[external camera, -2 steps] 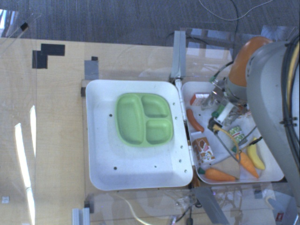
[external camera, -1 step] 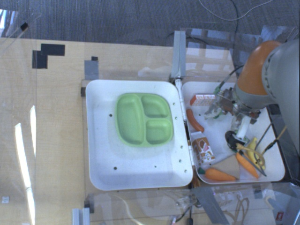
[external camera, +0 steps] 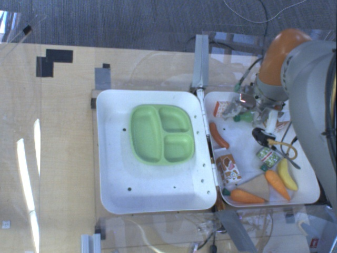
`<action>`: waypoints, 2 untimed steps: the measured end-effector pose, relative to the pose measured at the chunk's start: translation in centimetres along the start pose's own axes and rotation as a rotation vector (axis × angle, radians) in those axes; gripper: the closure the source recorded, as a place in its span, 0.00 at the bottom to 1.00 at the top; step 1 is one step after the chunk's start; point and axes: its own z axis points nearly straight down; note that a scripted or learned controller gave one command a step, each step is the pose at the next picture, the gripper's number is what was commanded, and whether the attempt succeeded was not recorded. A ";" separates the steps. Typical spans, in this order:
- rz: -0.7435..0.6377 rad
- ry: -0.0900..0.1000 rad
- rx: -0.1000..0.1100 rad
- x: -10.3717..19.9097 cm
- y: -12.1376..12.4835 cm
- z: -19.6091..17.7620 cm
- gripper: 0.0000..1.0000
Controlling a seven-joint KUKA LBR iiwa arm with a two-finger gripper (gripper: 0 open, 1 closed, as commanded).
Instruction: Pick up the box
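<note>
A brown carton box [external camera: 229, 168] lies flat near the left wall of the right bin [external camera: 310, 194], toward the front. At the bin's back left corner lies a small white and red box [external camera: 221, 108]. A small green carton [external camera: 267, 157] rests right of the middle. My gripper [external camera: 245, 103] hangs low over the back of the right bin, just right of the white and red box and close above a small green object [external camera: 243, 117]. I see nothing clearly held in it.
The right bin also holds an orange-red sausage shape [external camera: 218, 135], two carrots [external camera: 247, 196] [external camera: 276, 184] and a banana [external camera: 287, 174] at the front. The left bin [external camera: 113, 194] holds a green divided plate [external camera: 161, 134].
</note>
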 end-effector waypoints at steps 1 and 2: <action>0.263 0.002 0.034 0.0 -0.2 0.5 0.00; 0.172 0.006 -0.032 3.7 -0.5 -9.8 0.00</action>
